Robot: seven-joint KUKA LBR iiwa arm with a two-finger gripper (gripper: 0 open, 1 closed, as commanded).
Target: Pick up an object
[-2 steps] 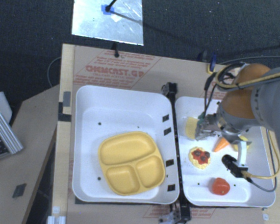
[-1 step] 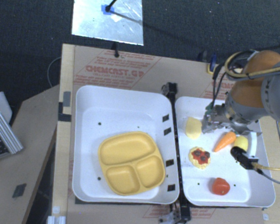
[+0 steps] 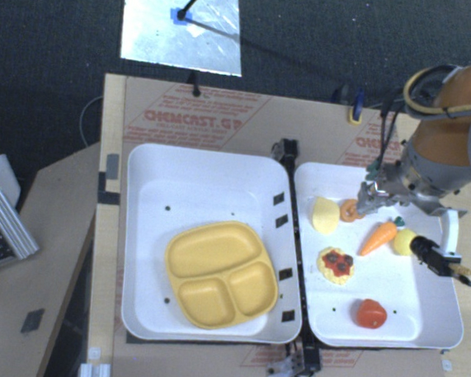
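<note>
Here, from above, your hand (image 3: 367, 196) is hanging low over the right bin (image 3: 429, 326), just beside a small orange ring (image 3: 348, 210); you cannot tell its grip state. A pale wedge (image 3: 325, 215), carrot (image 3: 378, 237), lemon (image 3: 403, 242), pizza toy (image 3: 337, 264) and tomato (image 3: 371, 313) are lying in that bin. A yellow tray (image 3: 221, 273) is sitting in the left bin (image 3: 158, 176).
</note>
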